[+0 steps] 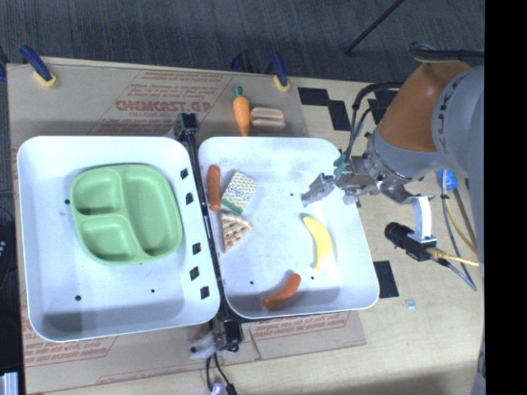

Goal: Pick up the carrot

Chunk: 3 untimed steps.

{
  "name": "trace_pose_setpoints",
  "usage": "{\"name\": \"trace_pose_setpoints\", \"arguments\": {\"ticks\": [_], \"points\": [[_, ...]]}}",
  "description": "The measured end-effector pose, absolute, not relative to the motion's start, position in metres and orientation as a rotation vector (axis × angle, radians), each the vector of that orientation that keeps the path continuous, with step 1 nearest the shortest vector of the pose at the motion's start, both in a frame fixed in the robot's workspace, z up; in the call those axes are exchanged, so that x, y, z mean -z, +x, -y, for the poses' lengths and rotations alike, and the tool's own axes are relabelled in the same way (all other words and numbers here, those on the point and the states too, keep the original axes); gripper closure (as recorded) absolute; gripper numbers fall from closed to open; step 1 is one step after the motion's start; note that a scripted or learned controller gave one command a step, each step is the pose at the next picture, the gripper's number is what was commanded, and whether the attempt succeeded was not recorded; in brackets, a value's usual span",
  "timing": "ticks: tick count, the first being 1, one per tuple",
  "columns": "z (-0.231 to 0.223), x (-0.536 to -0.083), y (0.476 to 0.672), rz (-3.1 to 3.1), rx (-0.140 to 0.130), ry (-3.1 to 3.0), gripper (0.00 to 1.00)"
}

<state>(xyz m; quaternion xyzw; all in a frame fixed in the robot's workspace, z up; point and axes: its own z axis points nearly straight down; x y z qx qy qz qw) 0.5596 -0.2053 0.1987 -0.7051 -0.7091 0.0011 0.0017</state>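
Our gripper (pixel 317 192) hangs over the right bin (pixel 272 151) near its three o'clock edge; we cannot tell how it is set, and we see nothing in it. We find the carrot (pixel 240 113) outside that bin, past its twelve o'clock rim, beside a small tan block (pixel 268 118). At five o'clock from our gripper lies a banana (pixel 319 239).

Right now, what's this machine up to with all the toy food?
A robot arm reaches in from the right, its hand hovering over the right bin above the banana. It is meant to pick up the carrot, which lies outside the bins on the cardboard beyond the right bin, untouched. The left bin holds a green divided plate.
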Motion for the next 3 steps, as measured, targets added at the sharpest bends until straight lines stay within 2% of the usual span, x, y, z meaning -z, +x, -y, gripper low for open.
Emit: {"name": "trace_pose_setpoints", "arguments": {"ticks": [1, 2, 3], "points": [[0.211, -0.169, 0.533, 2.668, -0.002, -1.652, 0.0], [0.211, -0.099, 0.476, 2.726, -0.001, -1.553, 0.0], [0.211, -0.109, 0.477, 2.729, -0.001, -1.547, 1.0]]}}
